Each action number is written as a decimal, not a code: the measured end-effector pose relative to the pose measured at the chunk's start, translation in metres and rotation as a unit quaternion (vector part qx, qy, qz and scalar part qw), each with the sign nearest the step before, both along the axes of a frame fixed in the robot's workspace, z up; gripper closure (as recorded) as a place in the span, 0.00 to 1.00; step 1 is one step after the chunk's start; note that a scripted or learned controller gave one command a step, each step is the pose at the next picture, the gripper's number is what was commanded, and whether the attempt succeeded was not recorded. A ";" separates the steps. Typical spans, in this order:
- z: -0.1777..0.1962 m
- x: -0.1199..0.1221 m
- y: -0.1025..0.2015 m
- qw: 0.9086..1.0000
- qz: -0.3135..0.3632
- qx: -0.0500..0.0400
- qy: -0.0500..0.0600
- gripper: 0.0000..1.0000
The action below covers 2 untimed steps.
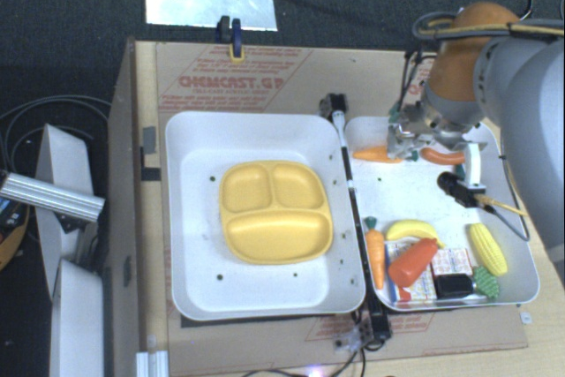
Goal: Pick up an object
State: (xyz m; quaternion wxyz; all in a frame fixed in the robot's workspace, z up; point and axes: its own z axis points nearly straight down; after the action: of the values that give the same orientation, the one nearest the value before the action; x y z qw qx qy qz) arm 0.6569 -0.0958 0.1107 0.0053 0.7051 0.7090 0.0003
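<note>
Now the arm (494, 75) is reaching into the upper part of the right bin (402, 194), by an orange carrot-like piece (372, 154).
Coming in from the frame's right, the arm has its fingers (406, 143) low at the bin's upper edge, at or just over the right end of that orange piece, which lies flat along the bin's top left; whether they are open or closed, or have hold of anything, I cannot tell. A red-orange piece (444, 158) lies just to their right. Well below, in the bin's lower part, are a banana (411, 229), a small carrot (376, 253), a red pepper (413, 262), a corn cob (487, 248), a black block (453, 284) and a green piece (486, 282). The left bin (194, 190) on the desk (247, 75) holds a yellow divided plate (274, 212).
</note>
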 end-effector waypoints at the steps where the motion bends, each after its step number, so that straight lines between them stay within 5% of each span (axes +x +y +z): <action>1: 0.023 -0.059 -0.047 1.000 -0.002 0.002 0.003 1.00; 2: 0.026 -0.104 -0.059 1.000 -0.003 0.003 0.003 1.00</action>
State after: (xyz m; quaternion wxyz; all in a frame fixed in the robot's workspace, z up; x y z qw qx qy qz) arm 0.5526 -0.1547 0.1364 0.0006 0.7071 0.7071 0.0001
